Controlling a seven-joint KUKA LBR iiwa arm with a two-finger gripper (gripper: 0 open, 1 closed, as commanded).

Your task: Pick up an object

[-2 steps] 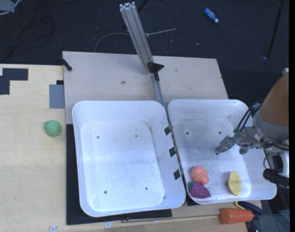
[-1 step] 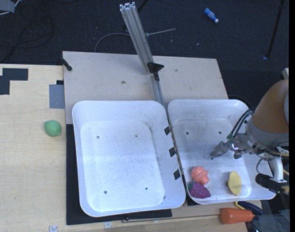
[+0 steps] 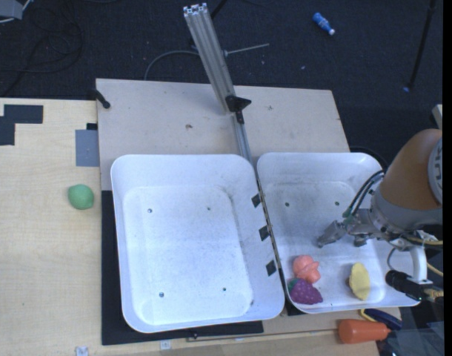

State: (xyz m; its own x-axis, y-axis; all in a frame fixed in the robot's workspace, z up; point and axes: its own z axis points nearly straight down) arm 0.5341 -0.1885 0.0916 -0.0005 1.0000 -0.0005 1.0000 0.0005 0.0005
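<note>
Three toys we see in right bin (image 3: 315, 170): pink one (image 3: 306, 267), purple grapes (image 3: 307, 293), yellow piece (image 3: 359, 281). Gripper (image 3: 331, 235) above them, holding nothing; can't tell finger spacing.

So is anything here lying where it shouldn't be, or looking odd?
A few things sit outside the bins: a green ball on the wooden surface left of the left bin, an orange toy at the bench's front edge below the right bin, and a small blue object on the dark floor.
</note>
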